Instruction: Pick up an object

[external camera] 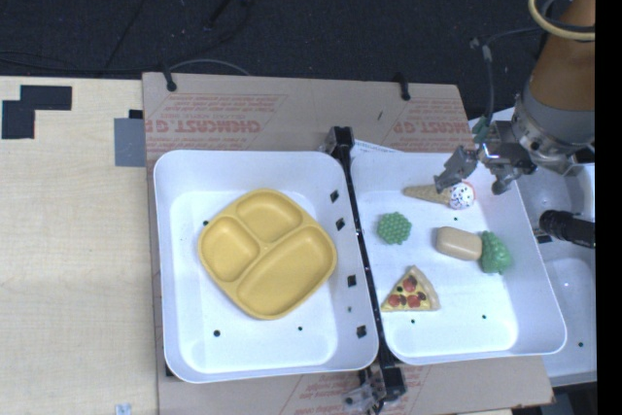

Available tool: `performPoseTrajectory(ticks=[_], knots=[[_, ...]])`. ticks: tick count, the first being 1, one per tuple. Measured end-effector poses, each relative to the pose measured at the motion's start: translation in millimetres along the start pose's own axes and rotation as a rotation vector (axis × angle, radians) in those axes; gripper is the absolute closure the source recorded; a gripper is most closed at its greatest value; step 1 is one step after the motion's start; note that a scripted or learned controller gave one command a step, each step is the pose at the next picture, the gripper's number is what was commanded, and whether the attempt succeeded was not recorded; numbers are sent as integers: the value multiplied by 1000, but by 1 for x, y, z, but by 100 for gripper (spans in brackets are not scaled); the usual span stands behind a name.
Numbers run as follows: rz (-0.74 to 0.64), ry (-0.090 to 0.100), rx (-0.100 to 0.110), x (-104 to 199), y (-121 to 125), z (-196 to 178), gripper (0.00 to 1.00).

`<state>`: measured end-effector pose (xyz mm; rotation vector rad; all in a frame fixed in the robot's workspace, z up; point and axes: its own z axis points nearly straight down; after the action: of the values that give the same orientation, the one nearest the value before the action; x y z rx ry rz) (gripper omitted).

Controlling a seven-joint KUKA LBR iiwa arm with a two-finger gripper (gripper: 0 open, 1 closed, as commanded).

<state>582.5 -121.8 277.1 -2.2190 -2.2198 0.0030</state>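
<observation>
In the right bin (544,326), an ice-cream cone toy (442,194) with a white speckled scoop lies near the back. A round green piece (394,227), a tan oblong piece (457,243) with a green broccoli-like piece (497,254) against it, and a pizza slice (410,292) lie nearer the front. My gripper (478,175) hangs just above and behind the cone's scoop. It is open, one finger on each side, and nothing is between the fingers.
The left bin (180,209) holds a yellow divided plate (267,253). A black divider (355,248) separates the two bins. The arm enters from the upper right, over the right bin's back corner.
</observation>
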Motion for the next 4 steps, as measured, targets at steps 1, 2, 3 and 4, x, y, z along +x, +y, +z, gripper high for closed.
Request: performPoseTrajectory(ticks=[1,2,3,4], knots=[[1,1,5,-2,4,63,0],[1,0,3,2,9,109,0],[1,0,1,-6,12,166,0],[4,0,0,-7,12,153,100]])
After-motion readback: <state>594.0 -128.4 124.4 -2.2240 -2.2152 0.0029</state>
